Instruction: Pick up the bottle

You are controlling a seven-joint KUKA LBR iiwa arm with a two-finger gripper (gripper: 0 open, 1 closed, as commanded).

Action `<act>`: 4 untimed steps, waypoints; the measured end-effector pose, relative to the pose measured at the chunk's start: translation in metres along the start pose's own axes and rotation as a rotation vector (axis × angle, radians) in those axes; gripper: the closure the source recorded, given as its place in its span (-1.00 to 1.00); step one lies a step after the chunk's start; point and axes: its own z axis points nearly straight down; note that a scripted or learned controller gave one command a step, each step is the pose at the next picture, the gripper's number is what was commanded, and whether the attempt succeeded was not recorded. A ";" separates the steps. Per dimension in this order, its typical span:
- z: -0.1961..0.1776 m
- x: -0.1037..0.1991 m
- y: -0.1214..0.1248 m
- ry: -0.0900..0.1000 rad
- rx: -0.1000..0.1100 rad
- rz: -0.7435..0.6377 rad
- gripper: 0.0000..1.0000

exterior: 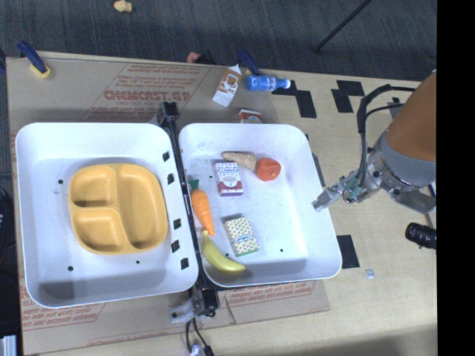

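Observation:
The bottle [267,84] is small and blue with a pale cap. It lies on its side on the bench behind the right bin [312,232], outside both bins. My gripper [332,196] hangs just past that bin's right rim, low over the bench, well to the right of the bottle and nearer the front. Nothing shows in the gripper.
The right bin holds a tomato [269,169], a bread roll [239,157], a red carton [228,179], a carrot [201,211], a green box [241,235] and a banana [221,259]. A yellow divided plate [119,206] sits in the left bin. A small carton [227,85] stands beside the bottle.

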 end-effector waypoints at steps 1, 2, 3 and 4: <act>0.017 0.000 0.000 0.001 0.000 -0.208 1.00; 0.015 0.000 0.000 0.001 0.001 -0.447 1.00; 0.042 0.000 0.000 0.001 0.000 -0.615 1.00; 0.043 -0.001 0.002 0.000 0.000 -0.915 1.00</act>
